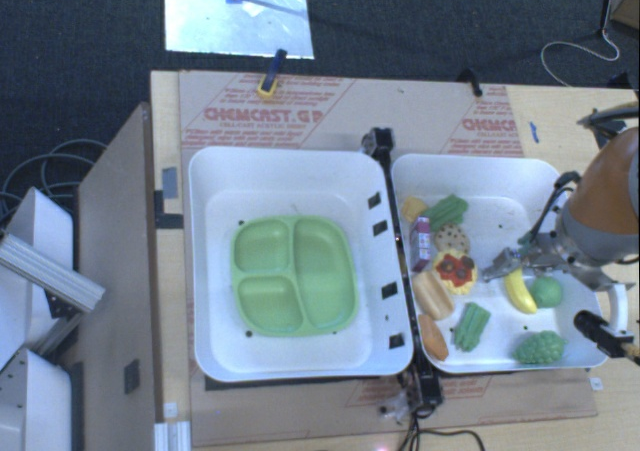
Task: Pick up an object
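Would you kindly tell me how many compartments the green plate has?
3: the green plate in the left bin has one at upper left, one at lower left, one along its right side.

The objects lie in the right bin (480,174), mostly in its left and near part. By the left wall there is a yellow piece (412,207), a green vegetable (447,209), a purple packet (422,239), a cookie (452,237), a red and yellow pizza slice (455,270), a hot dog (433,293) and an orange bread (433,337). A green pod (470,326) lies near the front edge. Toward the right are a banana (519,293), a green ball (546,291) and a broccoli (539,347) in the near right corner.
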`<state>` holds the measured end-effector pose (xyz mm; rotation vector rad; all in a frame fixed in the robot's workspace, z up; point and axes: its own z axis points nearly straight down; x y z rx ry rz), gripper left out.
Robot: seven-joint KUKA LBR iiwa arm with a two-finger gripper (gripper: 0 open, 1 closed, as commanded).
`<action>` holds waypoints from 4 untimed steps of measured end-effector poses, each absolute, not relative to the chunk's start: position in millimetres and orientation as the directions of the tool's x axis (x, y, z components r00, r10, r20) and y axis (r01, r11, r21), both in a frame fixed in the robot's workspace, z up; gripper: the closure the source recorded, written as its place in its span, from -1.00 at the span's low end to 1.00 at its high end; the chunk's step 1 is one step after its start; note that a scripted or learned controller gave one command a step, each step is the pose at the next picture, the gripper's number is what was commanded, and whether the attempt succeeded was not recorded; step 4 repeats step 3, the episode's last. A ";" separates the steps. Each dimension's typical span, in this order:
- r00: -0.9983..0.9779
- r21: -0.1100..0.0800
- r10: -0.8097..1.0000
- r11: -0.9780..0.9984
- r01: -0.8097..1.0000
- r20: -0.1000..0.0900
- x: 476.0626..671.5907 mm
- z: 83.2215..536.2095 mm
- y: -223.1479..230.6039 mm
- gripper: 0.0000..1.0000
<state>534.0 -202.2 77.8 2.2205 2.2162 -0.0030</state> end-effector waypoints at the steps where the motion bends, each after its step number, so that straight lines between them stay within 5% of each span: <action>1: -0.003 0.005 1.000 0.003 1.000 -0.002 535.1 95.2 -199.6 1.00; 2: -0.007 0.000 1.000 0.007 1.000 0.001 536.9 83.9 -132.2 1.00; 3: -0.013 0.007 1.000 0.013 1.000 0.005 494.1 189.8 -32.6 1.00; 4: -0.013 0.007 1.000 0.013 1.000 0.005 494.1 189.8 -32.6 1.00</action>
